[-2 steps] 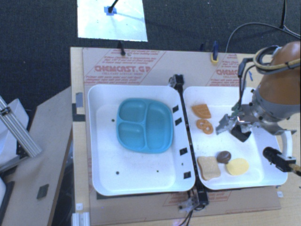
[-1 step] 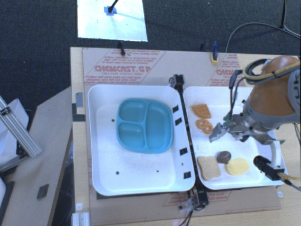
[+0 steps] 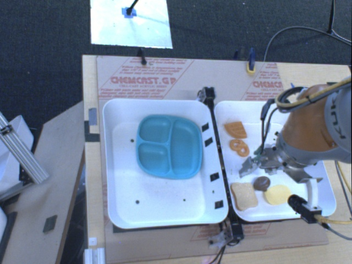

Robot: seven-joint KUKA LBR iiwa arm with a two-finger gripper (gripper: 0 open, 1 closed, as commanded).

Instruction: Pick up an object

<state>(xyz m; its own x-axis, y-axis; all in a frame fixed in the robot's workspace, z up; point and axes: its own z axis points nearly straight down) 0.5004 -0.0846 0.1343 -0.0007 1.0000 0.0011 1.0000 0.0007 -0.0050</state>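
My gripper [image 3: 248, 166] hangs low in the right bin [image 3: 328, 201], at the end of the grey and orange arm that reaches in from the right. Its fingers are spread and open, with nothing between them. Just below it lies a brown round piece [image 3: 262, 183], close to the gripper but apart from it. A pretzel-shaped orange piece [image 3: 239, 146] lies up and to the left of the gripper. An orange wedge [image 3: 236, 129] sits farther back. A bread slice [image 3: 244, 196] and a yellow disc [image 3: 278, 194] lie at the bin's front.
The left bin [image 3: 124, 202] holds a blue divided plate [image 3: 168, 146]. A black divider strip [image 3: 215, 153] runs between the bins. Cables [image 3: 311, 213] trail near the right bin's front corner. A grey rail [image 3: 22, 153] lies off the bench at the left.
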